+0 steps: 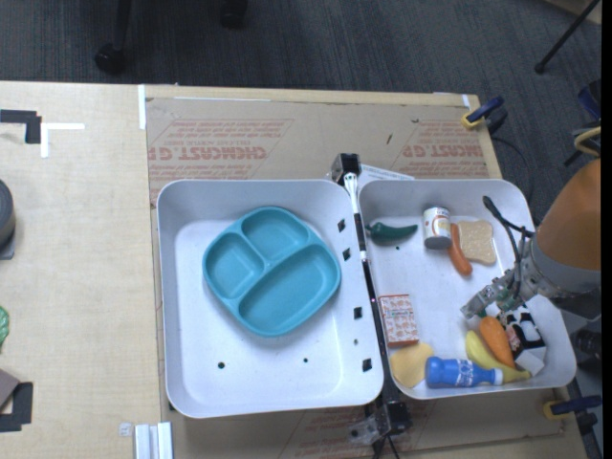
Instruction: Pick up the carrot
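Overhead, the robot's gripper [505,306] hangs over the lower right corner of the right bin [421,191], its tip just beside the carrot [495,340], a short orange toy lying at a slant against a yellow banana [484,355]. Whether the tool is released or clenched cannot be told from this angle; nothing is visibly caught in it. The carrot looks like light, rigid moulded plastic (smooth, and probably a little slippery), tapering toward one end, so the thicker middle seems the safest place to grip, across its width. Crowding is the difficulty: a blue bottle [461,373] lies just below-left, and a black-and-white item [525,336], too small to identify, sits on its right. A second orange piece [461,256] rests farther up, beside the toast [475,240]. The blue plate [273,271] sits in the left bin [191,371].
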Available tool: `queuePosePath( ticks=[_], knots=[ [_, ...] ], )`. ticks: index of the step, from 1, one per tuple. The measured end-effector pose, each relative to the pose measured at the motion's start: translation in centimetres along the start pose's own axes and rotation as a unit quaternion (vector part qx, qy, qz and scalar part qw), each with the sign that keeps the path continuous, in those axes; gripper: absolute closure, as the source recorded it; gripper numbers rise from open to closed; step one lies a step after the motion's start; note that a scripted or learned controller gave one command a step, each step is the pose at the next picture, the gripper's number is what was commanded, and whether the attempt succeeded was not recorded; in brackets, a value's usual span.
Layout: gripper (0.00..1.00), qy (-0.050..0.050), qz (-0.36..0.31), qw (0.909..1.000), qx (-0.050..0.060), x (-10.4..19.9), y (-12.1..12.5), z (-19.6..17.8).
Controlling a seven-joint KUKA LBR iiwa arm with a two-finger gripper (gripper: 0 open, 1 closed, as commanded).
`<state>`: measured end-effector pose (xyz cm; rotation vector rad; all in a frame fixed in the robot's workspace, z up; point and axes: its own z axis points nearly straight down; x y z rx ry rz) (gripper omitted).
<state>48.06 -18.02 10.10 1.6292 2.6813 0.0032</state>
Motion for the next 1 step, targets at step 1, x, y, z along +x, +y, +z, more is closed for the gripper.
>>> queuePosePath(
  ticks=[1],
  knots=[
    [1.00, 0.000, 0.165, 0.9864, 0.001, 3.79, 1.82, -4.13]
  ],
)
